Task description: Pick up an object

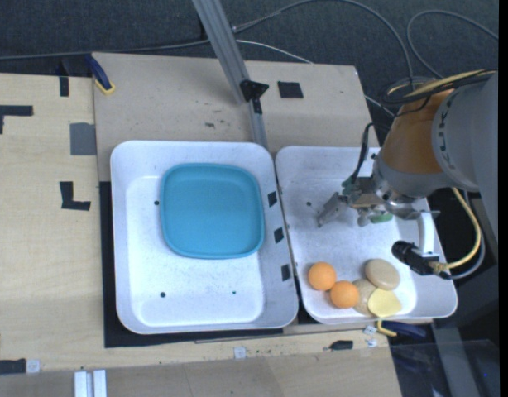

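Observation:
In the right bin [320,172] my gripper [342,218] hovers over bare floor near the middle, open, with nothing between its fingers. One grey finger [327,212] points down-left. Along the bin's near edge lie two orange balls [322,276] [345,294], a tan oval piece [381,273] and a yellow piece [385,303]. They sit below and to the right of the gripper, apart from it.
The left bin [138,296] holds a blue square plate [211,210]. A grey metal pole [229,48] slants down to the gap between the bins. Black and yellow cables [428,263] hang by the arm at the right bin's right rim.

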You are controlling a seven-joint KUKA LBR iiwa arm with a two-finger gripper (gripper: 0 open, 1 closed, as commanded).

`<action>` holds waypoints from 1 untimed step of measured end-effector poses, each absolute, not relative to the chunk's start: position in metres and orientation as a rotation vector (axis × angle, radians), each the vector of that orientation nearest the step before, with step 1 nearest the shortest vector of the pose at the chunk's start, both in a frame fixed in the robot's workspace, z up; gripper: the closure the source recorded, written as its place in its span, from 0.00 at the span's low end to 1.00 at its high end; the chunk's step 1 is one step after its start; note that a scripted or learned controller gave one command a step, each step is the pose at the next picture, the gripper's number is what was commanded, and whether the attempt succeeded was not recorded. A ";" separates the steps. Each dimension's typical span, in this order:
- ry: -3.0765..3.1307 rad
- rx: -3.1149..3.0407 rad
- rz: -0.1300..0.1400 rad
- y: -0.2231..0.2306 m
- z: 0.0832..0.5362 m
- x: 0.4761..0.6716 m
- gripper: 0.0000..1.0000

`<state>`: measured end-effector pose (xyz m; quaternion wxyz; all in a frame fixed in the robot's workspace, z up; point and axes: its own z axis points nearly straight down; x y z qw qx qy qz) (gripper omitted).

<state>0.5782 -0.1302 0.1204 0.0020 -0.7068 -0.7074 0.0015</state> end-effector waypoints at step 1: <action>-2.222 -2.219 0.001 -0.130 0.133 0.579 1.00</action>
